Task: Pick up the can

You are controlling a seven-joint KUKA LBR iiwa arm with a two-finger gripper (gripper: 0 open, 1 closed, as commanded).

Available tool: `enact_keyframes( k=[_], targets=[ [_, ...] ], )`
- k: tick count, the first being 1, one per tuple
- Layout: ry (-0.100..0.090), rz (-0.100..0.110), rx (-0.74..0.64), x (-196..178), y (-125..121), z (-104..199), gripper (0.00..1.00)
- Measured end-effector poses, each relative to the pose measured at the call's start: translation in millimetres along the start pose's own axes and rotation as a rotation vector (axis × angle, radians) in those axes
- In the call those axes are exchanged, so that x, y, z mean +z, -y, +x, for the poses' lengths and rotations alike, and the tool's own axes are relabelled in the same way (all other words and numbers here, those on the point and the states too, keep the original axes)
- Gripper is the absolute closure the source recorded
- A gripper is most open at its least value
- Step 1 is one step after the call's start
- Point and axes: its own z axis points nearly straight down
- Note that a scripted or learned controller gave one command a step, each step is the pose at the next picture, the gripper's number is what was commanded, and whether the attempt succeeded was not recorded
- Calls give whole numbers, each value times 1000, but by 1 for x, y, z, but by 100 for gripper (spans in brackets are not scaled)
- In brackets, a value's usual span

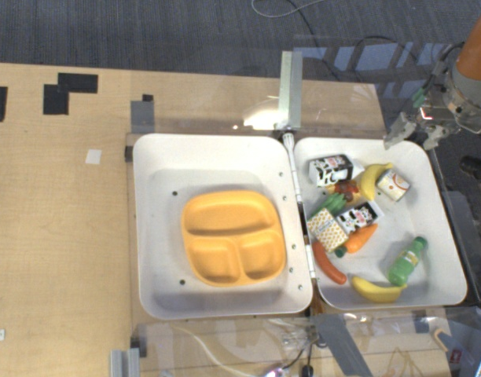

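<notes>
Arm enters from the right, orange band at the frame's edge. Gripper (414, 132) hangs above the back right corner of the right bin (453, 277), roughly over its rim. Fingers (395, 134) are spread apart, nothing between them, not touching any object.

Can (331, 170): black-and-white print, lying on its side at the back left of the right bin, near the divider between the bins. The resolution is low, so the shape reads as a can but isn't crisp. It is well apart from the gripper, to the gripper's left and nearer the camera.

Other items in the right bin:
- banana (372, 181) just right of the can
- small white carton (394, 185) beside that banana
- second black-and-white box (358, 217) mid-bin
- patterned box (324, 226) touching its left side
- green item (333, 204) just behind the patterned box
- carrot (358, 240) in front of the box
- red sausage (328, 264) near the divider
- second banana (378, 289) at the front
- green bottle (406, 261) tilted, front right

Left bin (154, 289) holds a yellow divided tray (231, 236), roughly centred. Both bins sit on the table (60, 234).
</notes>
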Motion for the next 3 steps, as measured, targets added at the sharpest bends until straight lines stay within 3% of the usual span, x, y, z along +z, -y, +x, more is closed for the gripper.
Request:
enact_keyframes(
  k=[1, 2, 3],
  targets=[
    [0, 1, -51, 127, 52, -13, 0],
    [1, -7, -53, 115, 50, -12, 100],
    [-1, -4, -158, -20, 38, 104, 100]
  ],
)
